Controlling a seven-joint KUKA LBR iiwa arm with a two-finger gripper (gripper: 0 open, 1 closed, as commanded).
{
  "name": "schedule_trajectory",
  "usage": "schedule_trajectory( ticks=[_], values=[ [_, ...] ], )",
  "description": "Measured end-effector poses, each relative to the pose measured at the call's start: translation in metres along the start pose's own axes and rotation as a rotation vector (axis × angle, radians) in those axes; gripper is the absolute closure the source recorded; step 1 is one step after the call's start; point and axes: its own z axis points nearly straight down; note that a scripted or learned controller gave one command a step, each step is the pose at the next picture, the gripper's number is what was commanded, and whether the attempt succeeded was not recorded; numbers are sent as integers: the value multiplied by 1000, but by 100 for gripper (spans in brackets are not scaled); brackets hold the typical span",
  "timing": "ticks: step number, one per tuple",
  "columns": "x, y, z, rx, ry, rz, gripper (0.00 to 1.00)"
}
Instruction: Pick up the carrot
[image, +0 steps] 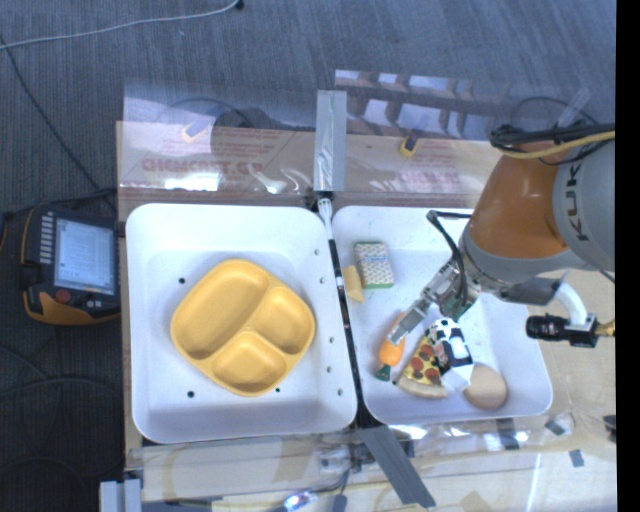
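1. Your arm (540, 215) leans down over the right bin (520, 225).
2. Your gripper (408, 327) hangs just above the carrot (389, 354); I cannot tell its state.
3. The carrot lies beside the pizza slice (425, 365).

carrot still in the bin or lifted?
In the bin. The carrot lies on the right bin's floor beside the pizza slice; the gripper is just above it, not visibly holding it.

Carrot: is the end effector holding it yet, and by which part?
Cannot be told. The end effector sits right above the carrot in the right bin; no grip is visible.
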Motion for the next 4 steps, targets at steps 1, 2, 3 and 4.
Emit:
schedule_trajectory(
  ticks=[1, 2, 3, 4],
  values=[
    [18, -28, 65, -10, -11, -133, 0],
    [18, -26, 55, -13, -12, -133, 100],
    [22, -57, 13, -1, -1, -378, 100],
    [22, -57, 13, -1, -1, -378, 0]
  ],
)
